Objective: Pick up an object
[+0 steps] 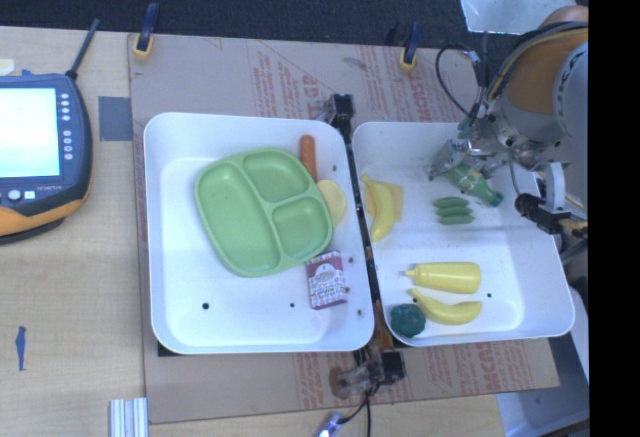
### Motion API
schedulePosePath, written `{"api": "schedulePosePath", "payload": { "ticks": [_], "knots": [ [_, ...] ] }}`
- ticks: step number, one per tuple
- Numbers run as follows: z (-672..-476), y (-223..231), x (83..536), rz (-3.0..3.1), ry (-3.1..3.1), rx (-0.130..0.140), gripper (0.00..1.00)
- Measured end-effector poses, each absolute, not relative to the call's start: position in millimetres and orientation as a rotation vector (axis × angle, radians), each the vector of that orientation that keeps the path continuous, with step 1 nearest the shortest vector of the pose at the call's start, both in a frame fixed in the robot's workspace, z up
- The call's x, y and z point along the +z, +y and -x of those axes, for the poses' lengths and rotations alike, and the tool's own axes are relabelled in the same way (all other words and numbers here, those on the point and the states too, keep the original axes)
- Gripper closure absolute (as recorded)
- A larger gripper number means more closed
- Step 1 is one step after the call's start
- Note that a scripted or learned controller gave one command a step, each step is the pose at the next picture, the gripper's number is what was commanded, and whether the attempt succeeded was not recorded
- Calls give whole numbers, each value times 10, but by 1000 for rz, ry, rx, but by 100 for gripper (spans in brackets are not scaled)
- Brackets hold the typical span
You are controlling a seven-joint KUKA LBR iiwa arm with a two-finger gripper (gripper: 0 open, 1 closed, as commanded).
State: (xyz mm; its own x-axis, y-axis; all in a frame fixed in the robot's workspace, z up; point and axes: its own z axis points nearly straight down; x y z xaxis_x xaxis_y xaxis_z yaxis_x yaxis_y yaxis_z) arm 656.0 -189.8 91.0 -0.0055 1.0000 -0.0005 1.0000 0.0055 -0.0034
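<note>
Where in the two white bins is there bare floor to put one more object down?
Left bin: a bare strip along its near wall, below the green divided plate and left of the red packet. Right bin: the middle floor, between the green pods and the yellow bottle. Crowded: beside the divider, and around the gripper.

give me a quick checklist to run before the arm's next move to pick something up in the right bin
1. Hand is over the right bin: ok.
2. Something already held in the hand: cannot tell, a green piece sits right at it.
3. Green pods lie free, apart from other items: ok.
4. Yellow bottle and banana touch each other: not ok for a clean single grasp.
5. Dark green ball is jammed in the bin corner: not ok.
</note>
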Motion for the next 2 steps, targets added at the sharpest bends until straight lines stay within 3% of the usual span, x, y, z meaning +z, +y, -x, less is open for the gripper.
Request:
{"api": "schedulePosePath", "payload": {
  "ticks": [1, 2],
  "knots": [
    [-6569, -1899, 1026, 2209, -2233, 5, 100],
    [-6091, -1502, 1670, 2213, -2226, 3, 100]
  ]
}}
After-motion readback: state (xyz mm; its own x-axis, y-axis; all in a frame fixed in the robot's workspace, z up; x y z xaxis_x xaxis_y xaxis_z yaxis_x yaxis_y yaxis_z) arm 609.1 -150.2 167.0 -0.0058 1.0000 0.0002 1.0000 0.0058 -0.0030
